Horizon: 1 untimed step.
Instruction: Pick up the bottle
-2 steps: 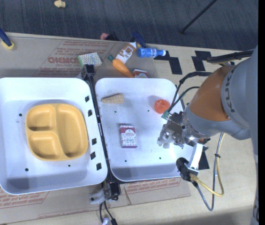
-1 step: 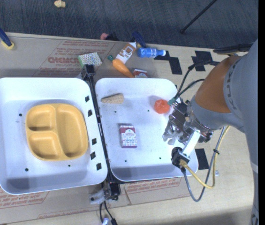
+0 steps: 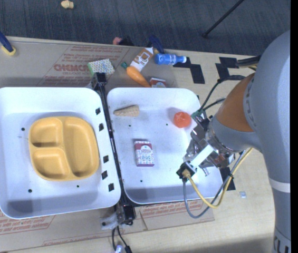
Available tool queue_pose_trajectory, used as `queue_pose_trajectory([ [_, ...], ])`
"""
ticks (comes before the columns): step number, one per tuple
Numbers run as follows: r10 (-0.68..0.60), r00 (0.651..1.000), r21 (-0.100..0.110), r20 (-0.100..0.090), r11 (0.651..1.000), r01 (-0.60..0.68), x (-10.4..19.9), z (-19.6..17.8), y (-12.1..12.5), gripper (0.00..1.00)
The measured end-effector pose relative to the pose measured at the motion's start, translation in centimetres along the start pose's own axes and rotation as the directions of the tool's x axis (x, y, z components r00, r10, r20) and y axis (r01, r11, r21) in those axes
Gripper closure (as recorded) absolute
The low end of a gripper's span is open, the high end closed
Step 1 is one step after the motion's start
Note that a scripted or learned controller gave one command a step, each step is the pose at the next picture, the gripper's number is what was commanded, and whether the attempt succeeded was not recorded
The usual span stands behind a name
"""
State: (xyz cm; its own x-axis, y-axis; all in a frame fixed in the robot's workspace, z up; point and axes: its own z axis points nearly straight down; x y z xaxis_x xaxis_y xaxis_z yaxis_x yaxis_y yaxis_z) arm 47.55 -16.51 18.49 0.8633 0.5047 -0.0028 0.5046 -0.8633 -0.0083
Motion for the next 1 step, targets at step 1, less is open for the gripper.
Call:
queue_pose_trajectory([
  [1, 0.315, 0.949, -0.002, -0.002, 0.949, -0.315, -1.30, -0.98, 2.25, 1.00],
])
